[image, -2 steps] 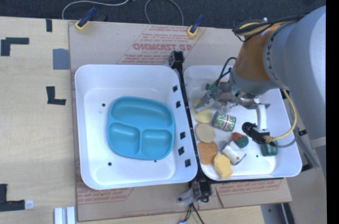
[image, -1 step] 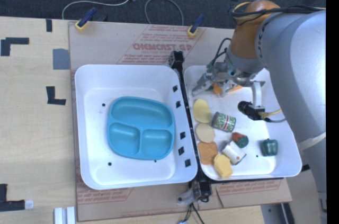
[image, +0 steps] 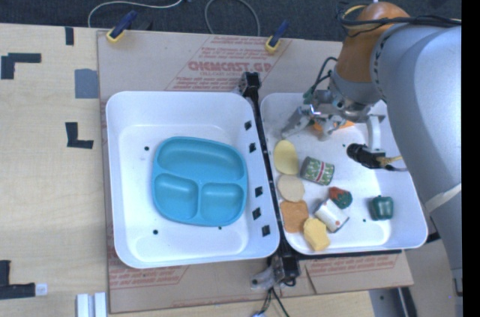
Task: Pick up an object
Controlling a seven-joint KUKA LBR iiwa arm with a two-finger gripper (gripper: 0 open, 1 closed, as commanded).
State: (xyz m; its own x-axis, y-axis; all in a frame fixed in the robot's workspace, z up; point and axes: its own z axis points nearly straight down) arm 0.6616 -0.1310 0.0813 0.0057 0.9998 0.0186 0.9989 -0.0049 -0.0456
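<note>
The right bin (image: 401, 237) holds the toy food, clustered toward its 6 o'clock half. The gripper (image: 324, 118) hovers near the bin's 12 o'clock rim; whether it is spread I cannot tell. The small can (image: 317, 171) lies at its 6 o'clock, nearest.

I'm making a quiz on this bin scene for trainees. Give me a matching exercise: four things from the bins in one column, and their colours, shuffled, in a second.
Things:
1. divided plate
2. pepper
3. can
4. cheese wedge

Colours:
A. yellow
B. green all over
C. light blue
D. green and white with a red label

Pairs: 1-C, 2-B, 3-D, 4-A
</note>
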